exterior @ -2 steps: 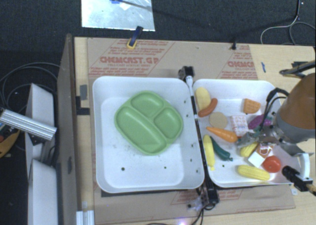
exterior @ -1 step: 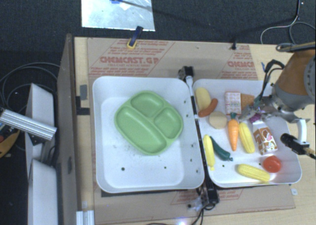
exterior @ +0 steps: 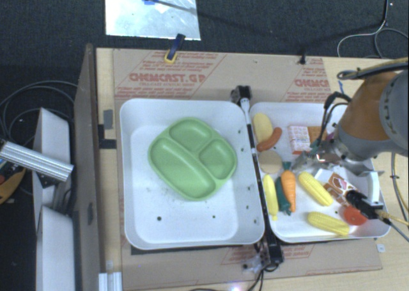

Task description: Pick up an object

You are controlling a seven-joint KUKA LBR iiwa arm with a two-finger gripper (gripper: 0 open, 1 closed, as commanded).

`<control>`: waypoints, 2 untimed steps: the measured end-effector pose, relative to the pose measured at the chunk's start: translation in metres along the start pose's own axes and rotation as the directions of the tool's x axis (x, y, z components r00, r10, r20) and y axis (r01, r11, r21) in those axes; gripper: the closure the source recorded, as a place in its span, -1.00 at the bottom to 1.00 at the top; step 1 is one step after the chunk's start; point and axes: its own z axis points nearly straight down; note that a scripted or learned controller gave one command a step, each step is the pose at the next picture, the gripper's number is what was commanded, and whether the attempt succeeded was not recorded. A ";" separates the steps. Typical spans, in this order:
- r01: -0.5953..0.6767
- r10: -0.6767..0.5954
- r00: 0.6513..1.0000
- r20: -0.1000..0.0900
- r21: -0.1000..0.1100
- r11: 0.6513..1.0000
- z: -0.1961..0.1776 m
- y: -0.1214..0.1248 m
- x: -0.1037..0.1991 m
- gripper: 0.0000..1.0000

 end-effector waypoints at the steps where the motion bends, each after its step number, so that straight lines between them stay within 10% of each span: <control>1: -0.005 0.005 1.000 0.001 0.000 1.000 0.000 -0.030 0.024 -1.00; 2: -0.004 0.004 1.000 0.009 -0.013 1.000 -0.067 0.025 -0.030 -1.00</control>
